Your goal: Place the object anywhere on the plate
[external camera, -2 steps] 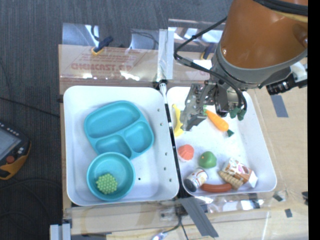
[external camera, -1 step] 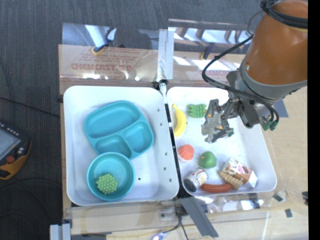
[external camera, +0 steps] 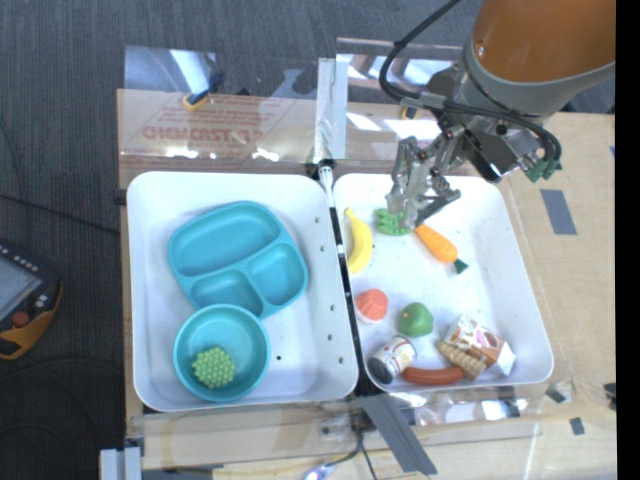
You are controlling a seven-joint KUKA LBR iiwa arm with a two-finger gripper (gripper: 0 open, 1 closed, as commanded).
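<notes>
Tool (external camera: 407, 206) fingers are seen lowered into the far part of the right bin, closed around a small green leafy plastic object (external camera: 393, 222) that lies at their tips against the bin floor.

In the left shallow white bin (external camera: 150, 298), a turquoise plastic plate with three compartments (external camera: 238, 254) is set toward the far side, and a round turquoise bowl (external camera: 220, 352) is placed just in front of it, touching its near edge. A bumpy green ball (external camera: 213, 367) is held inside the bowl.

In the right shallow white bin (external camera: 520, 298), a yellow toy banana (external camera: 357, 242) is laid along the left wall, just left of the green object. An orange toy carrot (external camera: 440, 244) is found just right of the tool. Nearer the camera, a pink-orange round piece (external camera: 372, 304) and a green round fruit (external camera: 416, 319) are set side by side. Along the near wall, a small tin can (external camera: 391, 357) lying on its side, a red toy sausage (external camera: 435, 375) and a tan waffle-patterned piece (external camera: 472, 345) are grouped close together.

Both bins are carried by the wooden surface (external camera: 585, 268).
</notes>
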